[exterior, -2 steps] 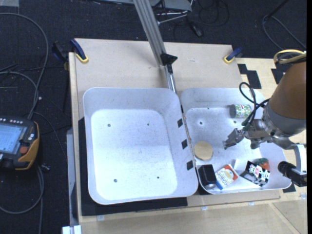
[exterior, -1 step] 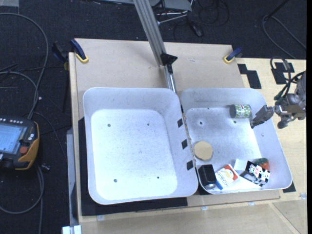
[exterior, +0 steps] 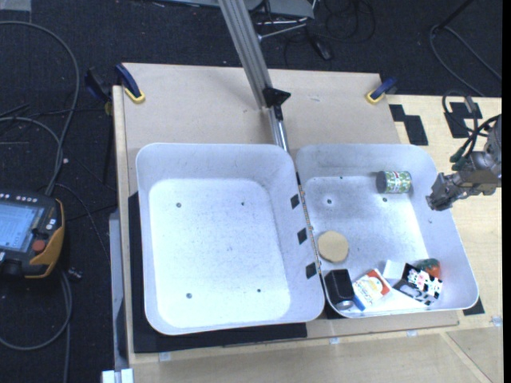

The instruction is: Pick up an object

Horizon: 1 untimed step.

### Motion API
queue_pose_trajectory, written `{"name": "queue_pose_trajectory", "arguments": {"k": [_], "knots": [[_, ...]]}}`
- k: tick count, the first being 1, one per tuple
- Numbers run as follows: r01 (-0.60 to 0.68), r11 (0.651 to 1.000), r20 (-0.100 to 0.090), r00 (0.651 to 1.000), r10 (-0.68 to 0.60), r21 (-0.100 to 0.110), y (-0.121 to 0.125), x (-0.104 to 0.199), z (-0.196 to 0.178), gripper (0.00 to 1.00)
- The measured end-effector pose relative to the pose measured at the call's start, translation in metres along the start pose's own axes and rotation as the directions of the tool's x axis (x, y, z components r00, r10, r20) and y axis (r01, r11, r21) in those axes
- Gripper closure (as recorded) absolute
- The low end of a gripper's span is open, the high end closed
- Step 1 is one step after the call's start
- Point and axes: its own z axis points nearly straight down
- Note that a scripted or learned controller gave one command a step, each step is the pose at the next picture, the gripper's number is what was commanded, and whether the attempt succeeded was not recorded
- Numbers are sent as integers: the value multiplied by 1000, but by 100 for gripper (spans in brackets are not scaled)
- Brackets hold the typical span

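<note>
Cluttered front corner of right bin [exterior: 447,238] crowds black block [exterior: 339,286] and cartons, green can [exterior: 394,182] sits nearest gripper [exterior: 441,196], whose opening I can't tell; can may roll off.

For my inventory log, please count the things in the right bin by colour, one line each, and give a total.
Green can: 1
Tan round disc: 1
Black box: 1
Orange and white packet: 1
Black, white and mixed colour cluster, too small to separate: counted as 1
Total: 5

Teach pendant [exterior: 28,234] on floor beside bench [exterior: 207,106]
</note>
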Motion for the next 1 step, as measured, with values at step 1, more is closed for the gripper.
{"name": "queue_pose_trajectory", "arguments": {"k": [1], "knots": [[2,1000,0,1000,-2,-4,-23,32,-47,100]]}}
